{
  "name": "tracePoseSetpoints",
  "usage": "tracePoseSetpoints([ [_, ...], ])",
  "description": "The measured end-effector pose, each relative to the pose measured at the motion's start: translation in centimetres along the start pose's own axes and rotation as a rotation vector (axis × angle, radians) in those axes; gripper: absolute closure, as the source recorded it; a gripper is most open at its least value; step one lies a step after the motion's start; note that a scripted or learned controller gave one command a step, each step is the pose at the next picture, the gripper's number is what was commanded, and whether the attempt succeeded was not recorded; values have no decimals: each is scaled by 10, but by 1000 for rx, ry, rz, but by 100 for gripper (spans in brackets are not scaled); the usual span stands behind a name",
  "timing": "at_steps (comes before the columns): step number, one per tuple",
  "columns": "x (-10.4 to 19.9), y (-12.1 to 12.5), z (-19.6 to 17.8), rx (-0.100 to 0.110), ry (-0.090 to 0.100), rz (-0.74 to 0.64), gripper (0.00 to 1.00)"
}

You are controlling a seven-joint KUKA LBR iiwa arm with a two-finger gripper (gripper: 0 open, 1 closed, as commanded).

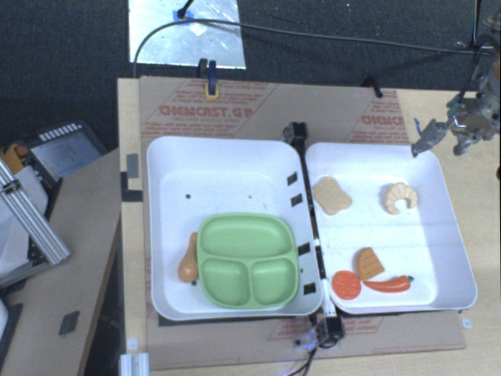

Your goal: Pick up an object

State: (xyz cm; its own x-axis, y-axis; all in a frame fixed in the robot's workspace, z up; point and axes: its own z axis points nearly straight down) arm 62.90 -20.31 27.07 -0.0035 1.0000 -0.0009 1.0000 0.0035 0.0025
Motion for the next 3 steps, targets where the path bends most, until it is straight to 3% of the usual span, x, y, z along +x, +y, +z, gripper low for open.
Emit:
tracePoseSetpoints([
  [3, 2, -19, 153, 5, 1, 2, 0],
])
